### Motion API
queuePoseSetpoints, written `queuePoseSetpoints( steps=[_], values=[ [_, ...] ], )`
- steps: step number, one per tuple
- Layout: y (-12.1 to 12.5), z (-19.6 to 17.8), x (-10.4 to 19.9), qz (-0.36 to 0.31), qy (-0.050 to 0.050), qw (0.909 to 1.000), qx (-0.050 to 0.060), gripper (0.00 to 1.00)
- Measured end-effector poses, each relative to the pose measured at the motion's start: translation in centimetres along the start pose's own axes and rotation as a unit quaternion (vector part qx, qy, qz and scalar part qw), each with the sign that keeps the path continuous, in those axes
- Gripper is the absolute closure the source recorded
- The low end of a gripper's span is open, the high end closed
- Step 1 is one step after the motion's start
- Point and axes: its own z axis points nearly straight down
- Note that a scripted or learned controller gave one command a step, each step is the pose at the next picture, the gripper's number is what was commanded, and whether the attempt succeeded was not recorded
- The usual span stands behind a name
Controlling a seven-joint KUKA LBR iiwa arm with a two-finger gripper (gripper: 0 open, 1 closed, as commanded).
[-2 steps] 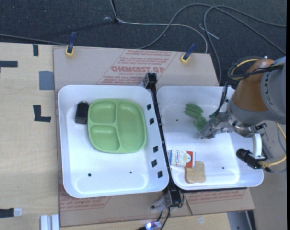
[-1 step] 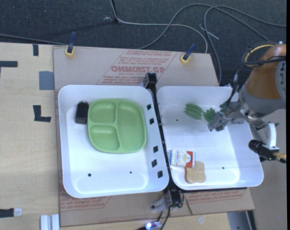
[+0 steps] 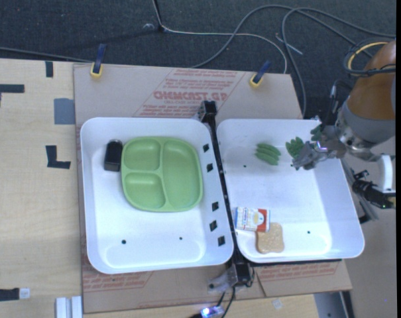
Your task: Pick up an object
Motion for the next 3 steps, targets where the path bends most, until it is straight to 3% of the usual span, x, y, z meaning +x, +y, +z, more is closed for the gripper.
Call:
queuePoseSetpoints(
  steps=[1,2,3],
  values=[
    [0.4,-6.3,0.2,0.0,-0.001,1.0,-0.001,1.0],
    [0.5,-9.1,0.2,0.001,0.0,1.0,0.001,1.0],
    [-0.1,-7.8,4.4,0.0,0.0,1.0,0.003,1.0]
  ],
)
